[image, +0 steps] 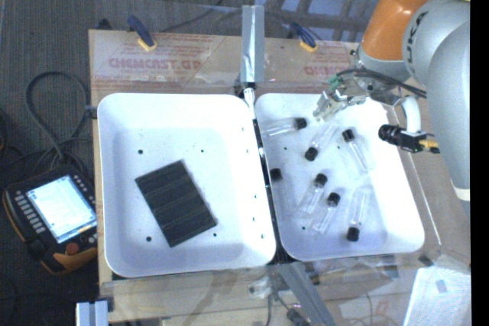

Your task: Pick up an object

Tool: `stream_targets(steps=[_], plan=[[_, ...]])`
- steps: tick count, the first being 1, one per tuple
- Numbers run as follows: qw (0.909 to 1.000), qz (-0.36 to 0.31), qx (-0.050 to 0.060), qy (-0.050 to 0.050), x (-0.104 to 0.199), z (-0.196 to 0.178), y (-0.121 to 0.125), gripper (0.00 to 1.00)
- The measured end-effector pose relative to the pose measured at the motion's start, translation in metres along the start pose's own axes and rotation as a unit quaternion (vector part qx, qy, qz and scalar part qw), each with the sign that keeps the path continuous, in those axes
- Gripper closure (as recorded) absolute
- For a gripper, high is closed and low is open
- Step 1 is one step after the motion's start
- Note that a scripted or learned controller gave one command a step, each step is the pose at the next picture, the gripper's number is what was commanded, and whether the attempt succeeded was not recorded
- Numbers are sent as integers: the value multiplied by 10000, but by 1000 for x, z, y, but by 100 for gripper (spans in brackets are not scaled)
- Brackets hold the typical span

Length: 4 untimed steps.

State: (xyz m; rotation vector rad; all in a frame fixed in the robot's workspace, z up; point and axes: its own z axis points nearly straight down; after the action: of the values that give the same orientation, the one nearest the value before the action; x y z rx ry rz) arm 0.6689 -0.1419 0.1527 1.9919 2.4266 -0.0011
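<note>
Where vials (318, 190) lie, right bin (405, 233)

Two white bins (114, 164), seven clear black-capped vials (317, 191), one black ridged panel (175, 202).

Arm (443, 50): cut off at right edge.
Gripper (330, 104): finger state too small to tell.
Vials (321, 191): clear bodies faint.

Right bin (405, 237) crowded: 7 vials (315, 191) scattered, tight gaps. Left bin (122, 240) mostly open around the black pad (175, 202).
</note>
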Motion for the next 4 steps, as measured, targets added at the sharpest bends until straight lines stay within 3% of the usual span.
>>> stream_targets(steps=[1, 2, 3, 4], plan=[[10000, 3, 4, -6, -1, 0, 0, 0], [10000, -87, -43, -11, -12, 63, -88, 0], [9929, -1188, -34, -31, -41, 64, -21, 0], [9907, -1361, -39, -16, 17, 62, -81, 0]])
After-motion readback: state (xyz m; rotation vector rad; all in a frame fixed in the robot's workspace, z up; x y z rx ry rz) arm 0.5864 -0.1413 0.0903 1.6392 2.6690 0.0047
